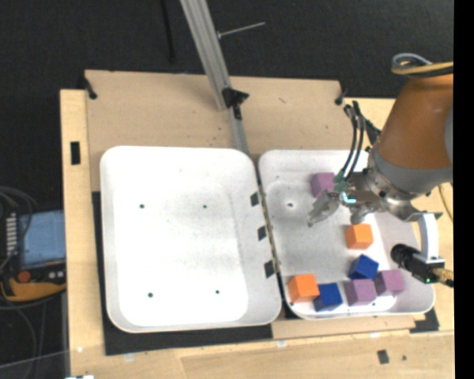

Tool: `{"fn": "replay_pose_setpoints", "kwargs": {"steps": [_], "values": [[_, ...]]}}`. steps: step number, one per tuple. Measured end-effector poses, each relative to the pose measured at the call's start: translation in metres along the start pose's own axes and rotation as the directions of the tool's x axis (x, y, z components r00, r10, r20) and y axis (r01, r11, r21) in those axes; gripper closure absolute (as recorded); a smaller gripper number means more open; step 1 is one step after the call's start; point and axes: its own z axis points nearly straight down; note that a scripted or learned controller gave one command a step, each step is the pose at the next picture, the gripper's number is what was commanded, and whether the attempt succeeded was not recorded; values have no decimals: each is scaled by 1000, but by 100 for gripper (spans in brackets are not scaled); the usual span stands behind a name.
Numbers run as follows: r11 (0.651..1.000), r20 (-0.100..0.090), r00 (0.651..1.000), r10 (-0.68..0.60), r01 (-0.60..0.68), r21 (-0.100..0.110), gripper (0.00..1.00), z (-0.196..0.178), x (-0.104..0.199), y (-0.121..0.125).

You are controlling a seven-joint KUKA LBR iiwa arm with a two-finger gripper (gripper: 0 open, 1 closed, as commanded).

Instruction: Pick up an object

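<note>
Just above the pincer (325,208) sits a purple block (323,183). The pincer hangs open over bare bin floor (nothing in it), likely lining up. An orange block (359,235) lies to its right.

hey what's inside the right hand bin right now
The right bin holds seven small blocks: two orange, two blue, three purple. The arm covers the bin's far right corner, so anything beneath is hidden.

Grey arm (415,144) reaching from right, pincer (325,206) pointing down-left, fingers apart
</note>
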Motion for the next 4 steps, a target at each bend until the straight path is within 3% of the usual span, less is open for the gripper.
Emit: {"fn": "replay_pose_setpoints", "kwargs": {"steps": [1,3,4], "values": [[1000,1,1000,4,-4,-5,0,-2,0,1],[1000,2,1000,5,-5,2,0,99,0,7],[1000,3,1000,5,-5,-6,0,149,-2,8]]}}
